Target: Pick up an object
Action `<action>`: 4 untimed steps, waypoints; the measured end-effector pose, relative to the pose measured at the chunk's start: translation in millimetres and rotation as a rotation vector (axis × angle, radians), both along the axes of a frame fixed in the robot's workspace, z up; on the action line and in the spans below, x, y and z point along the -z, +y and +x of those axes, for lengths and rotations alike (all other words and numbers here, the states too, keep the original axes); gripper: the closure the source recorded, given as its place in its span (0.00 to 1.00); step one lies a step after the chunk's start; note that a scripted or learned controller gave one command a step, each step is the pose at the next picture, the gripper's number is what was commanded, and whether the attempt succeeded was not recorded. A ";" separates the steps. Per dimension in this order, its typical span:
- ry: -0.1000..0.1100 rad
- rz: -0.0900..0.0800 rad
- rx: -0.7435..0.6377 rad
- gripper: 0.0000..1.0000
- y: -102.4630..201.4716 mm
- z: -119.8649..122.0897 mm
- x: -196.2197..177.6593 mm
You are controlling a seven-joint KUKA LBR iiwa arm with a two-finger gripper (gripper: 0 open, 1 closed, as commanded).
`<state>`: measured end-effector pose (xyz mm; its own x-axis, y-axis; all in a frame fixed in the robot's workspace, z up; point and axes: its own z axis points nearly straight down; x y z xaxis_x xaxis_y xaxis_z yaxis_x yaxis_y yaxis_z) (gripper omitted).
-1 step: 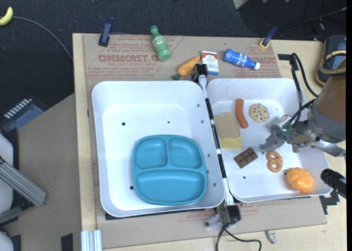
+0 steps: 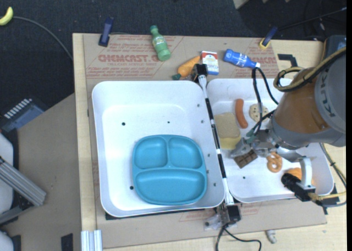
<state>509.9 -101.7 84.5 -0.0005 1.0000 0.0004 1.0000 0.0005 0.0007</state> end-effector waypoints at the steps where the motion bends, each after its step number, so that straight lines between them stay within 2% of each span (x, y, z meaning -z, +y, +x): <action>1: -0.001 -0.001 0.001 1.00 -0.4 -0.1 -9.6; 2: 0.000 -0.001 0.001 0.00 -0.4 -0.2 -9.5; 3: -0.001 -0.001 0.000 0.00 -7.9 91.5 -22.7; 4: -0.006 -0.003 0.000 0.00 -8.0 127.3 -4.4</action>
<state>637.1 -109.7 88.8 -0.0010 1.0000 -0.0026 1.0000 0.0010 0.0069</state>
